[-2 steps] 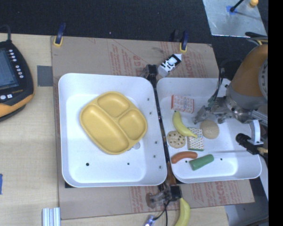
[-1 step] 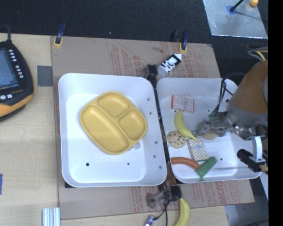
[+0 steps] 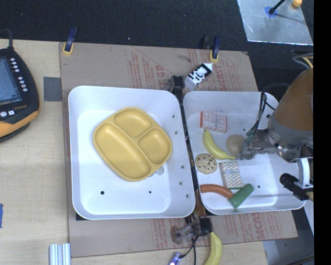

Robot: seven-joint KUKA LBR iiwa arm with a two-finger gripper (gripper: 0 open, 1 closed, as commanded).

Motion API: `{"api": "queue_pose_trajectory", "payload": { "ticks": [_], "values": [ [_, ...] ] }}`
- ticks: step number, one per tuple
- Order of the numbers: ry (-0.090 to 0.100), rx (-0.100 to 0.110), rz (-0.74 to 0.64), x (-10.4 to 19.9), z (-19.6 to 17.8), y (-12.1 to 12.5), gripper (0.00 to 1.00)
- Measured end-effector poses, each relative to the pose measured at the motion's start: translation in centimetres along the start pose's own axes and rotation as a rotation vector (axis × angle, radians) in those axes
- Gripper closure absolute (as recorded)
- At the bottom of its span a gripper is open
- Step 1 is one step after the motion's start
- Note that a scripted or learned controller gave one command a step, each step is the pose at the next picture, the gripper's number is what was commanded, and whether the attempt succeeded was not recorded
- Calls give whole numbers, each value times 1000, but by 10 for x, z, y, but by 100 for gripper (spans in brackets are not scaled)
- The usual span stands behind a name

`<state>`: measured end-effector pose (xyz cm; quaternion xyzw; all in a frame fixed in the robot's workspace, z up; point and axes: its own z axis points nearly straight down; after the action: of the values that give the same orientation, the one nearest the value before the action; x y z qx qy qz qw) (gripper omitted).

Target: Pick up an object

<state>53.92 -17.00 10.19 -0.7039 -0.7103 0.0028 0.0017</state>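
The right bin [image 3: 265, 101] holds a yellow banana [image 3: 214, 146], a round tan ball [image 3: 234, 143], a chocolate-chip cookie [image 3: 206, 163], a red-and-white packet [image 3: 214, 121], a small sachet [image 3: 230, 175], a red sausage [image 3: 215, 190] and a green cylinder [image 3: 240, 196]. My gripper [image 3: 247, 148] is low in this bin, just right of the tan ball and close against it. The grey arm with its orange band [image 3: 298, 106] comes in from the right.
The left bin [image 3: 83, 148] holds a yellow divided plate [image 3: 133, 142]. A teach pendant [image 3: 8, 95] lies at the far left of the bench. A second banana [image 3: 213, 249] lies outside, below the bins. A black-and-white clip [image 3: 198, 74] sits above the bins.
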Motion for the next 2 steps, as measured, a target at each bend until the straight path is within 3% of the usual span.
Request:
{"api": "queue_pose_trajectory", "payload": {
  "ticks": [1,2],
  "values": [
    [-1,0,-1,0,0,0,0],
    [1,-3,2,33,10,68,0]
  ]
}}
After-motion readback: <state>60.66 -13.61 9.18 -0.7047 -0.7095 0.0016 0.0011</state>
